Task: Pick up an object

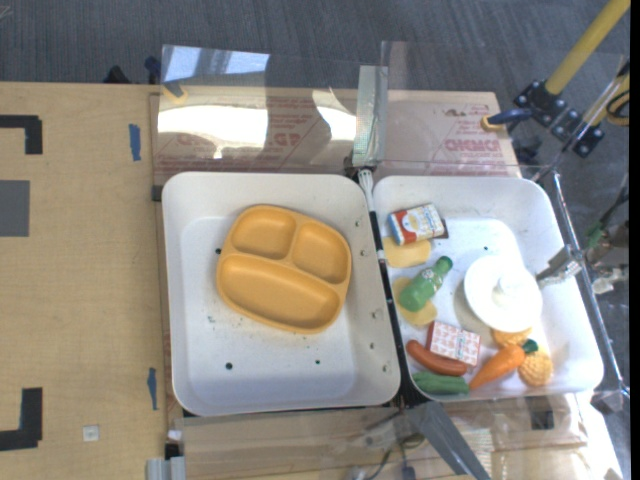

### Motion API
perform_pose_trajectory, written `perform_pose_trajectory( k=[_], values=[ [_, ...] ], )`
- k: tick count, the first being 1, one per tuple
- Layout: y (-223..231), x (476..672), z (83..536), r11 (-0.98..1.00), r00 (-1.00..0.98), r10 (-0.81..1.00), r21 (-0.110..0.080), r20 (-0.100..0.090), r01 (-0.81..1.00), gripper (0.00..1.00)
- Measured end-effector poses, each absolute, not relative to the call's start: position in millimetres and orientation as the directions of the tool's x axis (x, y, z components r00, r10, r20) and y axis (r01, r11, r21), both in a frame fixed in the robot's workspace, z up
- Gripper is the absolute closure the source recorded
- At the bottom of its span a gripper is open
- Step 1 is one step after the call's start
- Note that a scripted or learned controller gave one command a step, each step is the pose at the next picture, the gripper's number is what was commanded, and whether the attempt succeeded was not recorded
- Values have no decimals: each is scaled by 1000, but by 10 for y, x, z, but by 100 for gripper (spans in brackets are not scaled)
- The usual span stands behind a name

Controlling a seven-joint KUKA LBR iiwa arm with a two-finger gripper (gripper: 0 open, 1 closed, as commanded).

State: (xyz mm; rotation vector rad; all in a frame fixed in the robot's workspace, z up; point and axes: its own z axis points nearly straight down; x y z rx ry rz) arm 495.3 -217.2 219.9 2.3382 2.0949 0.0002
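The right white bin (470, 188) holds several toy foods. A red and white carton (416, 224) lies at its back left, with a pale yellow piece (405, 255) just in front of it. A green bottle (426, 283) lies tilted near the left wall. A white round dish (502, 293) sits in the middle. Toward the front lie a red checkered box (455, 343), a red sausage (436, 359), a green vegetable (440, 384), an orange carrot (495, 366) and a yellow knobbly fruit (536, 369).
The left white bin (195, 368) holds a yellow divided plate (285, 268). Clear plastic walls (372, 118) stand behind both bins. A yellow pole with black clamps (560, 98) stands at the top right. Metal fittings (565, 265) sit at the right bin's right rim.
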Motion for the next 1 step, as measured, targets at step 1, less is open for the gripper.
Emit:
perform_pose_trajectory(
  k=[1],
  values=[
    [-1902, 5403, 1239, -436, 436, 900, 1, 1, 900, 0]
  ],
)
